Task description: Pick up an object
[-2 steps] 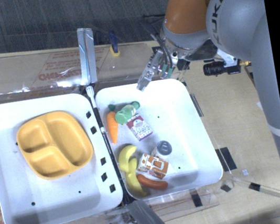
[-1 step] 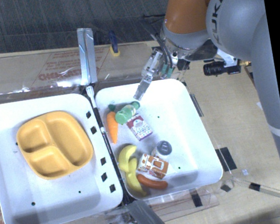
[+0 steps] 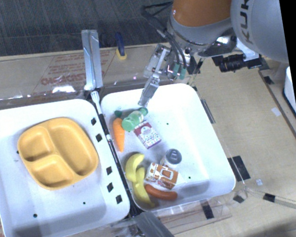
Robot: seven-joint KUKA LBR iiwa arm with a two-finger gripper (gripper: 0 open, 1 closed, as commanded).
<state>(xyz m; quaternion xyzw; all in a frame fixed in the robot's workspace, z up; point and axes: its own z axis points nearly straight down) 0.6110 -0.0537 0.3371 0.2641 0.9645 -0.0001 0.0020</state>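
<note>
Hovering over the right bin (image 3: 209, 133), hand (image 3: 145, 97) nears green bottle (image 3: 133, 120).

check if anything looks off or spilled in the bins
Nothing spilled or broken. The right bin holds a loose jumble: a carrot, a green bottle on its side, a banana, small packets. The yellow plate sits askew in the left bin.

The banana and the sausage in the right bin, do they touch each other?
Touching. In the camera view, the sausage lies against the lower end of the banana, with no white bin floor visible between them.
</note>
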